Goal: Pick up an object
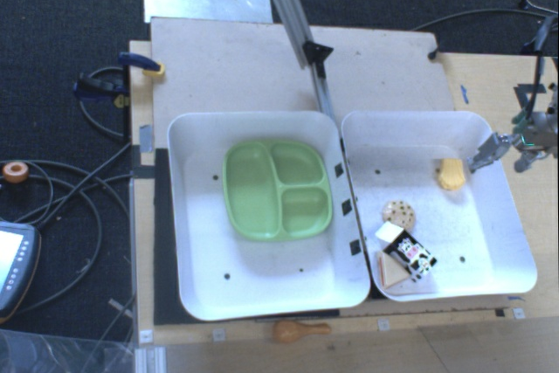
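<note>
The right white bin [489, 275] holds several small items. A yellow chunk [451, 174] lies near its far right side, with a round speckled cookie [398, 212] toward the middle. A black-and-white carton [410, 252] rests against a tan sandwich wedge [390, 271] at the front. My gripper [507, 156] hangs over the bin's right rim, just right of the yellow chunk. Its fingers are spread open, the left fingertip [483, 157] close to the chunk, and nothing sits between them.
A green divided plate [278, 189] lies in the left bin [201, 275]. A slanted metal pole [293, 9] comes down to the divider between the bins. Cables, a blue clamp [131, 65] and a pendant [13, 262] are off the bench's left. A wooden piece [301, 329] lies by the front edge.
</note>
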Controlling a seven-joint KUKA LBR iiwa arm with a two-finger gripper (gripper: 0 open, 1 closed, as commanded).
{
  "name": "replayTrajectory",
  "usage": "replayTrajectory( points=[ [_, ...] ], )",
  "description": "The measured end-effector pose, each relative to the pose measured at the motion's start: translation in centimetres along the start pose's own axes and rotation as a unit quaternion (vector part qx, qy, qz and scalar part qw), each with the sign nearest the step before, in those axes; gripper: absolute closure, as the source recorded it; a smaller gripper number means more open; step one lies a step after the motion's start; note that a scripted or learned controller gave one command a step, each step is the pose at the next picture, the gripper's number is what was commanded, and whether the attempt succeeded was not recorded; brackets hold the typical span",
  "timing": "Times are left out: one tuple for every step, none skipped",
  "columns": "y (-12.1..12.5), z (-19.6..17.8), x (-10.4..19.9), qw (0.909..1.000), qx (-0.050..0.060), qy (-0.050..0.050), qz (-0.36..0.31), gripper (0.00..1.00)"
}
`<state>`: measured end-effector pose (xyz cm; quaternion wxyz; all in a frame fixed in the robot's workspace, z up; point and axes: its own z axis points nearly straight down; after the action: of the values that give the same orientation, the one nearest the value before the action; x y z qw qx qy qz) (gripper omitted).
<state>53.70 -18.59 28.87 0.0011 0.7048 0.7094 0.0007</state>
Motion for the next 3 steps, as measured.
replayTrajectory(
  points=[
    [0.0,0.0,0.0,1.0,0.0,0.0,0.001,0.0],
    [0.5,6.1,-0.2,1.0,0.003,0.001,0.003,0.0],
    [-0.3,10.6,-0.3,1.0,0.002,0.001,0.003,0.0]
  ],
)
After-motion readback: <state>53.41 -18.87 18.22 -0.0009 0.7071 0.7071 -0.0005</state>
